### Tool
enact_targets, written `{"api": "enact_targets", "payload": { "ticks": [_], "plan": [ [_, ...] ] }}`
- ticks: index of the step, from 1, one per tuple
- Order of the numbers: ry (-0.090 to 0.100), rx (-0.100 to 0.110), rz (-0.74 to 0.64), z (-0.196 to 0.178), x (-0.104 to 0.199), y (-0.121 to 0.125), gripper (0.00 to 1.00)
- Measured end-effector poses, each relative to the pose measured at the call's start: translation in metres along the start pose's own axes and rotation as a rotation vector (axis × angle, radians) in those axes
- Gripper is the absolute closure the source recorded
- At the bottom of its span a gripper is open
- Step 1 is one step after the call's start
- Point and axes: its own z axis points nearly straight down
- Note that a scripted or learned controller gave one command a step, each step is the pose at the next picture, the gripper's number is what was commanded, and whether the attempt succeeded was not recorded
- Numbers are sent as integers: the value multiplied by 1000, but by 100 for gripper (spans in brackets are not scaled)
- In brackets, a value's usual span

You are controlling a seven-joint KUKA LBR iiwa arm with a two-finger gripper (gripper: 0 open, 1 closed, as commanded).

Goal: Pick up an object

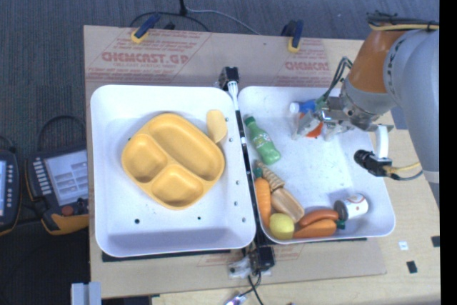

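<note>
So the claw [311, 126] hangs low over the far end of the right bin [371, 225]; can't tell how its grip stands from up here. The stuff to grab sits along that bin's left and near sides: a green bottle [262, 140], a carrot [263, 201], a lemon [281, 226]. The left bin [107, 225] has a yellow divided tray [173, 160].

Blue-handled clamps [145, 28] pin brown cardboard [143, 57]; a handheld controller [61, 186] lies left.
</note>
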Motion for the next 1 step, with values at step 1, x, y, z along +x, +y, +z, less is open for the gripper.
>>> {"api": "enact_targets", "payload": {
  "ticks": [1],
  "plan": [
    [-8,1,-59,1,57,26,0]
  ]
}}
